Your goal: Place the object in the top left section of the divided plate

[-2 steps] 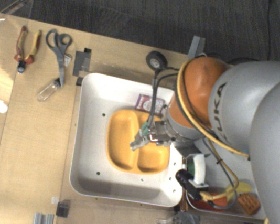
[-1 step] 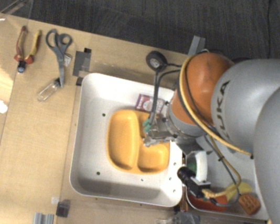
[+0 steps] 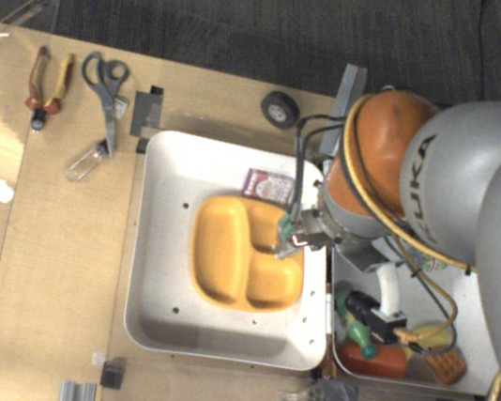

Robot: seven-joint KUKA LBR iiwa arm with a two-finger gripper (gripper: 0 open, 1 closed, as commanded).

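Note:
A yellow divided plate [image 3: 239, 258] lies in the left white bin [image 3: 159, 265]. It has one long section on its left and two smaller ones on its right. My gripper [image 3: 287, 232] hangs over the plate's right side, at the rim of the upper small section. A small purple packet [image 3: 267, 186] lies flat on the bin floor just behind the plate, left of the gripper. Nothing shows inside the plate's sections.
The right bin [image 3: 484, 310] holds a green item [image 3: 357, 334], a red item [image 3: 374, 359] and a brown waffle-like piece [image 3: 445, 364], partly under the arm. On the bench lie scissors [image 3: 106, 95], pliers [image 3: 47, 86] and a tape roll [image 3: 280, 108].

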